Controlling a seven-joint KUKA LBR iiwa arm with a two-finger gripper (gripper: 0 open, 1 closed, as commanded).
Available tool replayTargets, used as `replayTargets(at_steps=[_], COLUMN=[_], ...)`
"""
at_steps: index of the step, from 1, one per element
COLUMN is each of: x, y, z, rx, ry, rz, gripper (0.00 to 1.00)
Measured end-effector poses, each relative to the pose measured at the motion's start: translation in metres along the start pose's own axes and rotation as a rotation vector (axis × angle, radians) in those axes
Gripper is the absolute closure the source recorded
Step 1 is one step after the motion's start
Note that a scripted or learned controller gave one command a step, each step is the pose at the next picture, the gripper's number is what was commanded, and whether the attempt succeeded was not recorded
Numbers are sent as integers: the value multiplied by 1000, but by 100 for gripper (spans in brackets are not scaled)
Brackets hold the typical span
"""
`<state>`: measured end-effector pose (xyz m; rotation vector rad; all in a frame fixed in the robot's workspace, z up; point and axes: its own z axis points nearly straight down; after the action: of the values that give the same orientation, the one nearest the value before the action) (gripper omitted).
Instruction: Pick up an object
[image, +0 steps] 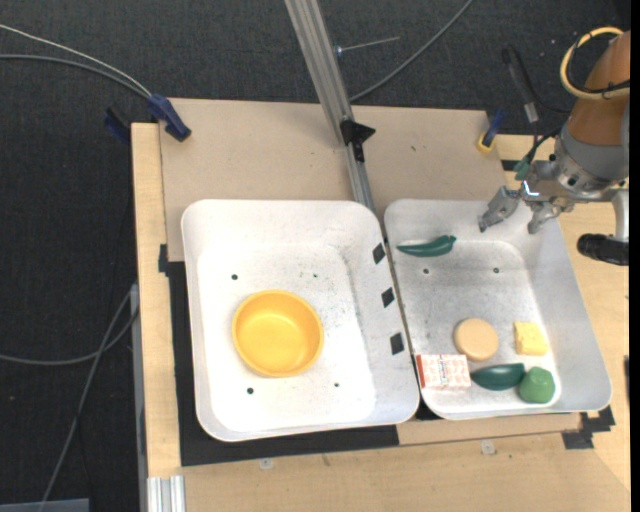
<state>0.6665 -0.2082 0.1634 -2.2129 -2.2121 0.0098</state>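
My gripper (516, 217) hangs over the far right corner of the right bin (560, 262), fingers spread open with nothing between them. A dark green curved piece (427, 244) lies at the bin's far left, well left of the gripper. Toward the bin's near side sit a tan round disc (477, 338), a yellow block (531, 338), a red-and-white small box (442, 371), a dark green oblong piece (497, 376) and a light green rounded object (537, 385). A yellow bowl (277, 332) rests in the left bin (205, 262).
A slanted metal pole (335, 90) crosses the bench behind the bins. Blue clamps (168, 117) hold the board's far corners. Black clips (388, 297) line the seam between the two bins. Cables trail over the dark floor.
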Motion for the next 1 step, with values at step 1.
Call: replayTargets(at_steps=[1], x=[2], y=[-6], z=[62], rx=[-1], ry=[0], rz=[0], gripper=[0])
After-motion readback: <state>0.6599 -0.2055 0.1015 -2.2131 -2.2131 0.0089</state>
